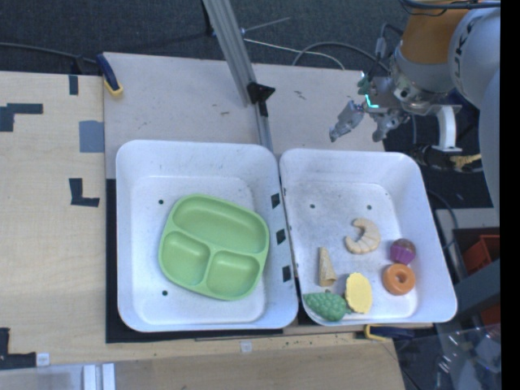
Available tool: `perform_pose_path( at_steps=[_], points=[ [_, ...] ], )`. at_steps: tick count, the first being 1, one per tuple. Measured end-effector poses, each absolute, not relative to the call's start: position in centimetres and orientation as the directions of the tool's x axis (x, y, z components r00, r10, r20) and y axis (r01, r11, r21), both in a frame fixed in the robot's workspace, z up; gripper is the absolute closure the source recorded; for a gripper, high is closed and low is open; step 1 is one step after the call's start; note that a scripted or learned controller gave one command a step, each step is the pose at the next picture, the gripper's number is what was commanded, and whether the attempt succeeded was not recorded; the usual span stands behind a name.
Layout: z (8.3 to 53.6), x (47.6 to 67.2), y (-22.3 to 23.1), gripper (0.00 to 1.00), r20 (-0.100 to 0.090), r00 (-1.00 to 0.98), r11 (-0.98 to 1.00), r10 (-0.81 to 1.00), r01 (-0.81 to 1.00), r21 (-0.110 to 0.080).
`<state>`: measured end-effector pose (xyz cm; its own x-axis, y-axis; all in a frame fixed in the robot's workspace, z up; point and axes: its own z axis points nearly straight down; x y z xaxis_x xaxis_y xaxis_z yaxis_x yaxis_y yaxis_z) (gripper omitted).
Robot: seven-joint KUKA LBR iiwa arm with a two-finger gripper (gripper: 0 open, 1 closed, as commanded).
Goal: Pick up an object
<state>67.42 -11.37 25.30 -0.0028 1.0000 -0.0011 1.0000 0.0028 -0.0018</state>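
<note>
Gripper [363, 124] is held open and empty above right bin [341, 165] far rim. Croissant [363, 236], donut [399, 279] lie crowded near front; neighbours may be nudged, grasp missed.

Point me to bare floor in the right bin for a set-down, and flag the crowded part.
Free: the far half of the right white bin, from its far wall down to the tan croissant. Crowded: the near right corner, where the beige cone, green broccoli, yellow piece, orange ring and purple piece cluster.
</note>
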Motion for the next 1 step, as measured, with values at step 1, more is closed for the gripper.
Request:
perform_pose_path(
  at_steps=[1],
  points=[
    [20.93,67.17,-11.32,0.00,-0.001,-0.002,0.002,1.000,1.000,-0.006]
  ],
)
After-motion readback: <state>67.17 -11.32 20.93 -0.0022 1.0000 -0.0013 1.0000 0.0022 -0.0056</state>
